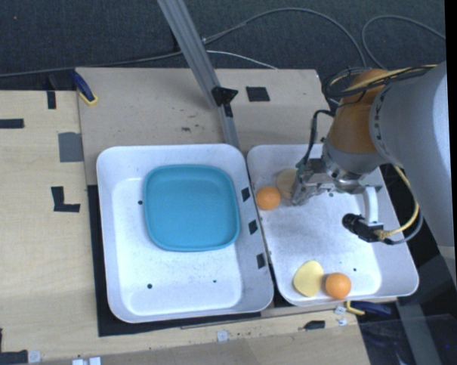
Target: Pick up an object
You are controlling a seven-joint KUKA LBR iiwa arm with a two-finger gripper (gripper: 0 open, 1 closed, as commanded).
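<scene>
So the biggest thing here is the grey arm with its orange band, coming in over the right bin, which I'll use as my landmark. Just beside that bin, touching edge to edge, sits the left bin, and inside it lies a square teal plate with rounded corners, flat and glossy looking.

The gripper hangs over the upper left part of the right bin, pointing down at the floor of it. Honestly can't tell if it's spread or closed, the wrist blocks too much, and nothing is visibly pinched in there.

Now the pickable stuff, all in the right bin. A pale yellow piece, rounded and kind of lumpy, lies near the bin's lower edge. Touching its right side is 1 small orange ball, smooth and bright. A 2nd orange ball, about the same size, sits by the bin's left wall near the top, just beside the gripper but apart from it. There's also a dull tan blob partly hidden right by the gripper, too blurry to name.
</scene>
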